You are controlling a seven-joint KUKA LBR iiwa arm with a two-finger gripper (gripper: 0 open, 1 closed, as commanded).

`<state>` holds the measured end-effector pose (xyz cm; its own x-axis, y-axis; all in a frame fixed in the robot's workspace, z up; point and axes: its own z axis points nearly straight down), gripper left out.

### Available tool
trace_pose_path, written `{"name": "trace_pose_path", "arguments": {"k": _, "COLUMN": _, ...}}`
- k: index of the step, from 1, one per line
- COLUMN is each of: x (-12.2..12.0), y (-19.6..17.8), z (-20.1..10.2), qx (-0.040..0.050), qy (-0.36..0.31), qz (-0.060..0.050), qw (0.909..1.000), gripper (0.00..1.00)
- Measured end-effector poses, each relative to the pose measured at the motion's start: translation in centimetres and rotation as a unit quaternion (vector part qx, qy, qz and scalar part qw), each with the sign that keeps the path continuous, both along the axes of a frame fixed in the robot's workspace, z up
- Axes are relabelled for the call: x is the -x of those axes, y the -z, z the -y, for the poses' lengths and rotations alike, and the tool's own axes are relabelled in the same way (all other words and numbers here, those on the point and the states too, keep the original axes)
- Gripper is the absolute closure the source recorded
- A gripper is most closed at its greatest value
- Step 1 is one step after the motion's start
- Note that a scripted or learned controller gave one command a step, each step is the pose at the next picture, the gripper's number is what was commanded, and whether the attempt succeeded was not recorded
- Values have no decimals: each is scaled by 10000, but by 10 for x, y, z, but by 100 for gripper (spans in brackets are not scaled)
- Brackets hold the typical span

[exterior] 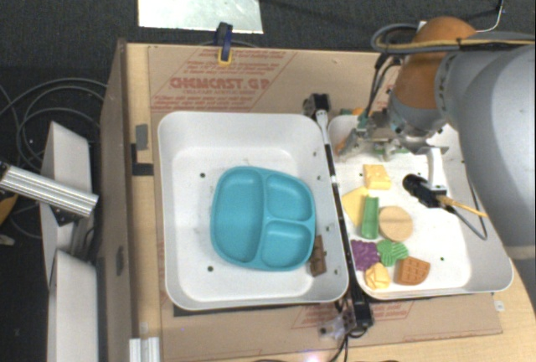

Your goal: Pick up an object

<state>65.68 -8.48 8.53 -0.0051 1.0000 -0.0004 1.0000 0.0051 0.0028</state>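
The toy food pieces lie in the right bin (481, 268): a yellow cheese block (377, 177), a green cylinder (369, 218), a round tan biscuit (396, 224), purple grapes (363, 253), and an orange waffle (412, 271). The gripper (381, 137) hangs over that bin's far end; whether it is spread or closed I cannot tell. The left bin (188, 268) holds a blue divided plate (262, 219). Both sit on a cardboard sheet (251, 75) printed "CHEMCAST GP", amid dark carpet (59, 8).
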Motion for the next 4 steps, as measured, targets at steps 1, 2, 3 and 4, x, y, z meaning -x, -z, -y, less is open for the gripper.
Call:
{"name": "trace_pose_path", "arguments": {"k": 1, "x": 63, "y": 1, "z": 30, "qx": 0, "qy": 39, "qz": -34, "qw": 10000, "gripper": 0}}
{"name": "trace_pose_path", "arguments": {"k": 2, "x": 164, "y": -1, "z": 37, "qx": -10, "qy": 45, "qz": -53, "qw": 10000, "gripper": 0}}
{"name": "trace_pose_path", "arguments": {"k": 3, "x": 99, "y": 0, "z": 34, "qx": 5, "qy": -7, "qz": 20, "qw": 10000, "gripper": 0}}
{"name": "trace_pose_path", "arguments": {"k": 4, "x": 174, "y": 2, "z": 14, "qx": -14, "qy": 23, "qz": -41, "qw": 10000, "gripper": 0}}
